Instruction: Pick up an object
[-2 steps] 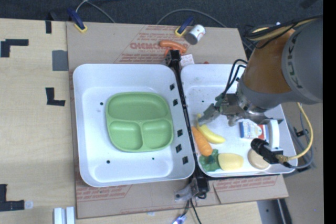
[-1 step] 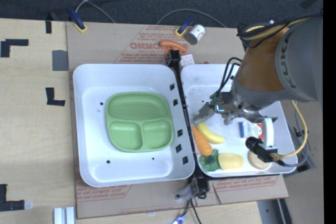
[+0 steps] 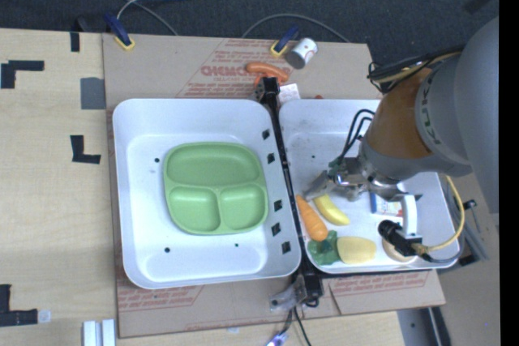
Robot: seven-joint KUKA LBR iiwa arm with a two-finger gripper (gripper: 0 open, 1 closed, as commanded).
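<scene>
Looking down on the bench (image 3: 49,174), you see two white bins side by side on a cardboard sheet (image 3: 203,69), their inner rims touching along a black clipped seam. The arm (image 3: 442,117), grey with its orange band, comes in from the right and hangs over the right bin (image 3: 312,119), covering most of that bin's right half and far corner.

Your left bin (image 3: 134,142) holds a green divided plate (image 3: 216,186) near its middle, with a bare white floor all around it and room on every side up to the walls.

In the right bin the open floor is the far left part, beside the seam. The near part is crowded: a carrot (image 3: 310,219) lies at a slant close to the seam wall, a yellow banana (image 3: 331,210) lies just beside it, a pale yellow lump (image 3: 357,249) sits near the front rim, and a green leafy piece (image 3: 322,250) touches the carrot's near end by the front corner.

The gripper (image 3: 339,178) sits low over the right bin, just above the far end of the banana. You cannot tell from this angle how it is set, and nothing shows clearly inside it.

A small grey roll (image 3: 301,53) lies on the cardboard behind the bins, well apart from them.
</scene>
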